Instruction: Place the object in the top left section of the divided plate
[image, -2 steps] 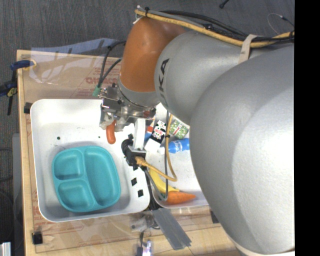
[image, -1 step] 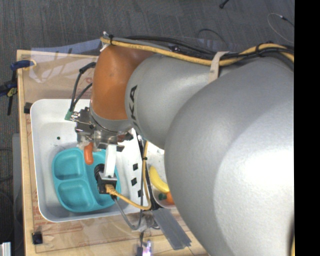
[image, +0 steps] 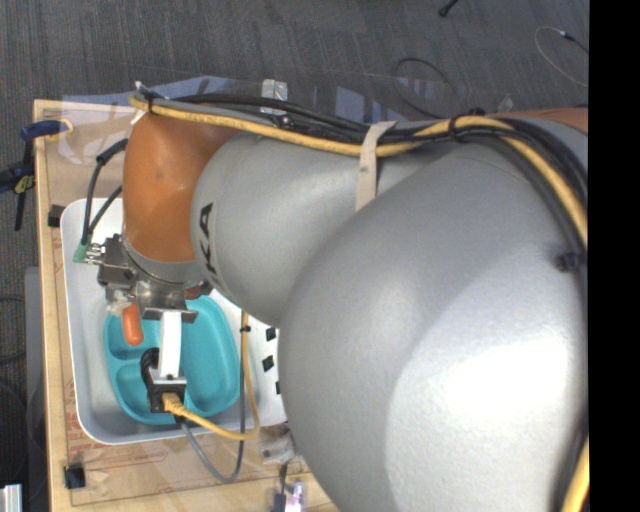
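Note:
A teal divided plate (image: 215, 365) lies in the left white bin (image: 80, 300). A small orange object (image: 131, 324) rests in the plate's top left section, close under the wrist. My gripper (image: 135, 298) hangs over that corner of the plate, just above the orange object. The grey arm and its orange band (image: 165, 195) cover most of the view and hide the plate's right side.
The bin's left wall and near corner (image: 95, 420) frame the plate. The wooden bench edge (image: 50, 330) runs along the left. A blue clamp (image: 40, 130) sits at the bench's far left corner. The right bin is hidden behind the arm.

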